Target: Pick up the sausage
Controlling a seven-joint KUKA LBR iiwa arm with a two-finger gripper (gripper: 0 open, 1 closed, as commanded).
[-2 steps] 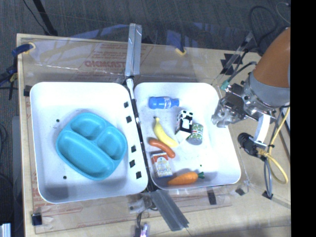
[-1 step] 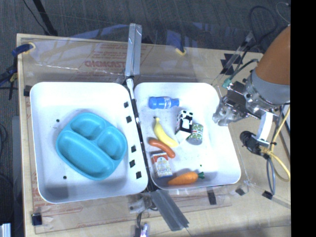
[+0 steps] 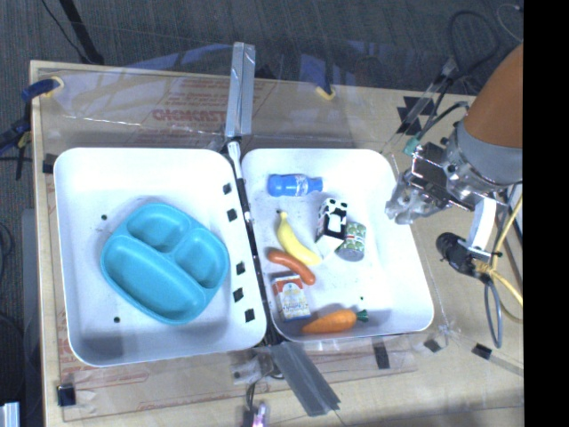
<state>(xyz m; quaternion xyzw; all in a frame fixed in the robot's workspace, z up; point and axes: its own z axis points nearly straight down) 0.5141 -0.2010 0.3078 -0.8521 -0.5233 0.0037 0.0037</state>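
On a pale wooden bench (image 3: 462, 363) over dark carpet we saw two white bins. The left bin (image 3: 80, 310) held a blue divided plate (image 3: 164, 261). In the right bin (image 3: 404, 283) lay the sausage (image 3: 291, 266), a short, glossy orange-red link set at a slant, touching the banana (image 3: 295, 239) just above a small carton (image 3: 292, 299). The gripper (image 3: 402, 208) hung over that bin's right rim, well apart from the sausage.

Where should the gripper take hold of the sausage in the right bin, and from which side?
Grip the sausage at its middle, descending from above, fingers closing across its narrow width. It lies flat and slanted, with the banana close along its upper side and a small carton just below, so a sideways approach looks crowded.
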